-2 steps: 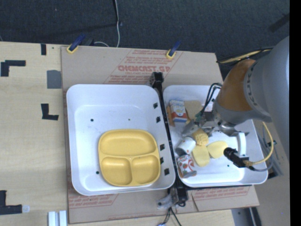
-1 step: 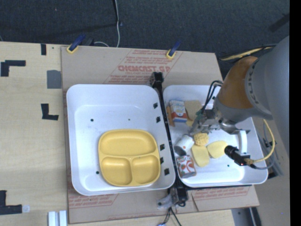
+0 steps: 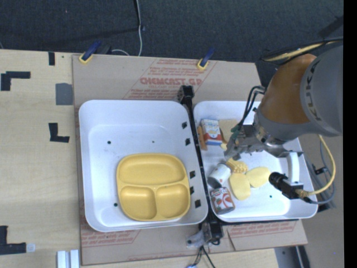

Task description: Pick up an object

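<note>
Camera view, one fixed look down over the bench. Closest to the lens is the arm (image 3: 312, 94), coming in from the right, its grey bulk and orange band covering the far right corner of the right bin (image 3: 262, 214). The gripper (image 3: 237, 148) hangs low over the middle of that bin. It is dark and partly masked by the wrist, so I cannot tell whether it is open or closed, and nothing can be seen held in it. Directly below its tip lies a small ridged yellow piece (image 3: 239, 166), seemingly touching or just under it. Just left of that piece is a white cylinder (image 3: 219, 175) lying on its side. Two pale yellow flat pieces (image 3: 241, 188) (image 3: 258, 176) sit side by side in front of the gripper, touching each other. A red and white packet (image 3: 223, 200) lies in the near left corner. An orange and white carton (image 3: 210, 133) stands near the dividing wall, at the bin's far left. The left bin (image 3: 95, 121) holds a yellow divided tray (image 3: 153, 186) in its near half. Both bins rest on a cardboard sheet (image 3: 162, 80).
</note>
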`<state>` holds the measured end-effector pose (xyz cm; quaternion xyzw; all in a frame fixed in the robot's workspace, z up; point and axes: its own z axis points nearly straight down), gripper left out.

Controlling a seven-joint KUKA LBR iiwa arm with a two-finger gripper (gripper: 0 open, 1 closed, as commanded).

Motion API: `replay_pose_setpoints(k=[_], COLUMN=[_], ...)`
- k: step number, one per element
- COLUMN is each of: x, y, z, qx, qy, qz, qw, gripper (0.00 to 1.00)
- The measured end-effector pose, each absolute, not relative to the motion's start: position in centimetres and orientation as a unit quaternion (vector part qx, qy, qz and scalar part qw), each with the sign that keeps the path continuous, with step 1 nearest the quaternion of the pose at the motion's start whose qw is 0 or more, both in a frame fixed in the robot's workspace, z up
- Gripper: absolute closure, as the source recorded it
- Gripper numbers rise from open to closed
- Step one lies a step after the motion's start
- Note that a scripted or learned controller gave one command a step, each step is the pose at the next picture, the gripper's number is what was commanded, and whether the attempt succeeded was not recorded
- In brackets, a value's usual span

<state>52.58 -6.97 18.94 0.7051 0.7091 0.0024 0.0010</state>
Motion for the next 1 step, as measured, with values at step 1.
replay_pose_setpoints(k=[1], x=[52.50], y=[-7.24], z=[18.38], qx=[0.707], qy=[0.708], qz=[-0.0007], qw=[-0.001], gripper=[0.00])
